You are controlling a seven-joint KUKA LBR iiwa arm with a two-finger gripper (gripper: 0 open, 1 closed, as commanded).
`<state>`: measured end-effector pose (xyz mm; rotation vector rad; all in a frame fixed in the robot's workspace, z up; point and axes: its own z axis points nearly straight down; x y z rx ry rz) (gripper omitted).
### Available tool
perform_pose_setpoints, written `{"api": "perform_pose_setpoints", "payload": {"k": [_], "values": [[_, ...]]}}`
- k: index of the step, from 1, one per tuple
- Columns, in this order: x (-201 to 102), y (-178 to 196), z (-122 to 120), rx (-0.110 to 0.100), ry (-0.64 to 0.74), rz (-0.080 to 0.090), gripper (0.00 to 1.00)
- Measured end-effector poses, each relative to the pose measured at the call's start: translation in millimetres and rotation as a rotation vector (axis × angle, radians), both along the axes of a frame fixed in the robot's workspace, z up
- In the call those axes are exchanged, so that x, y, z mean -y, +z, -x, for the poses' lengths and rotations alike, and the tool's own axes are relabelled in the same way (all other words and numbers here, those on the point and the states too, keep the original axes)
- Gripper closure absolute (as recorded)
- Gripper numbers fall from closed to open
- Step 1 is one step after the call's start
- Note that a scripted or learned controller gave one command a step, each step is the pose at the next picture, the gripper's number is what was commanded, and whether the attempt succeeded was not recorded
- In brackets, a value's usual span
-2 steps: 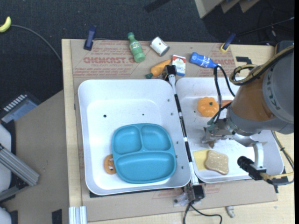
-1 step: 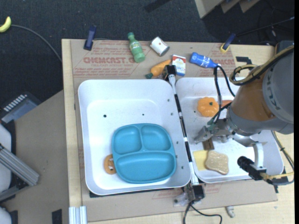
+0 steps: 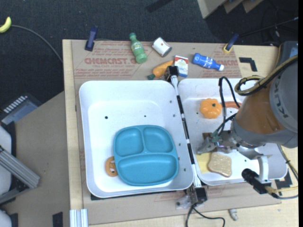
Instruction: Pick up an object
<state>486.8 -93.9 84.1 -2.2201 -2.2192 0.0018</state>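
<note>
The gripper, its spread beyond telling here, hangs low in the right bin near its left wall, with the toast just beside it toward the front edge.

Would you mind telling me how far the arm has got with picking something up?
Done: the gripper is down inside the right bin, beside the slice of bread. In hand: nothing visibly. Left: gripping and lifting an object; the orange pumpkin lies untouched nearby.
</note>
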Motion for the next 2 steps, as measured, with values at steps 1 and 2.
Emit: {"api": "perform_pose_setpoints", "payload": {"k": [1, 2], "values": [[9, 0, -40, 0.004, 0.001, 0.002, 0.00], [-1, 0, -4, 0.000, 0.000, 0.000, 0.00]]}}
